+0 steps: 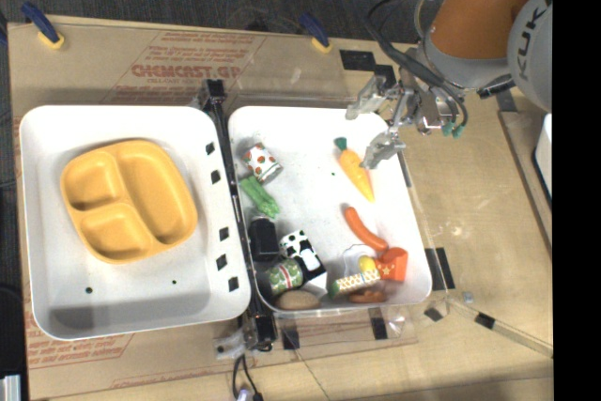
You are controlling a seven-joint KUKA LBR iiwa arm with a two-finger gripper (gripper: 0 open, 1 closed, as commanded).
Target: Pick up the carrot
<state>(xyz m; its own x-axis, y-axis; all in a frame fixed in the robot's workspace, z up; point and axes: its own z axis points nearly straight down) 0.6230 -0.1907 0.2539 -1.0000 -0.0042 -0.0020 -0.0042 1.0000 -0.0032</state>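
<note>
So in the camera view, looking down on the table, the two-finger metal hand (387, 129) sits over the upper right corner of the right shallow white bin (310, 122), hanging off the grey arm with the orange band (479, 9). Its fingers look spread apart with nothing between them, so no grab yet as far as I can see.

The small orange carrot with a green top (354, 168) lies on the bin floor just beside the hand, at about 7 o'clock from it. Its long axis runs from the green top at 11 o'clock to the tip at 5 o'clock. One finger looks near the carrot's upper half, maybe touching, hard to tell.

Further toward 6 o'clock there's a longer orange-red sausage-like piece (364, 228), easy to mix up with it. The yellow sectioned plastic plate (129, 198) sits in the left white bin (56, 296).

My guess: the hand needs a short shift toward 7 o'clock, fingers straddling across that axis.
</note>
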